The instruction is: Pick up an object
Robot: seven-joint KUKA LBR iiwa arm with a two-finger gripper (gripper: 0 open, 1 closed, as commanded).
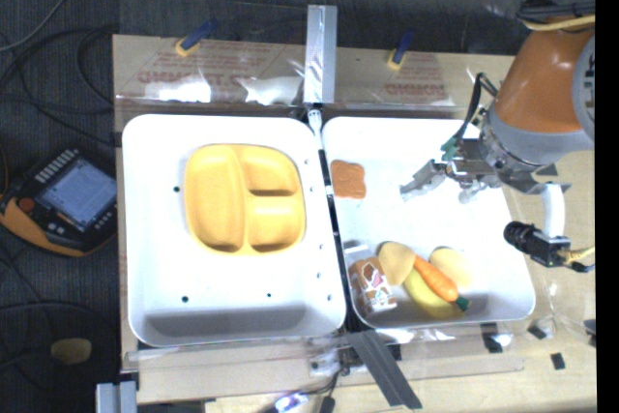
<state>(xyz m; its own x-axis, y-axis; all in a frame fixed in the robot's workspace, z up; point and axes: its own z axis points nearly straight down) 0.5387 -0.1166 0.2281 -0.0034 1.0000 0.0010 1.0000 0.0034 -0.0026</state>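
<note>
Floor: dark grey carpet surrounds the setup, with thin cables trailing across it and a black-and-orange handheld pendant lying at the left.
Table: light wooden top carrying two shallow white bins side by side, with clear plastic sheeting and two small blue-and-yellow clamps along the far edge.
Left bin: white, holding a yellow divided tray set near its middle.
Right bin: white, with the objects gathered along its near edge and one piece apart by the left wall.
Arm: grey with an orange band, reaching in from the right above the far right part of the right bin.
Hand: hovers over bare white floor in the upper middle of the right bin, fingers spread apart, nothing between them.
Food cluster: a yellow banana, an orange carrot lying across it, a pale yellow rounded piece and another pale one just beside, all touching at the near edge, well apart from the hand.
Brown-and-white item: at the near left corner of the right bin, touching the cluster.
Orange-brown square piece: alone by the left wall of the right bin, left of the hand.
</note>
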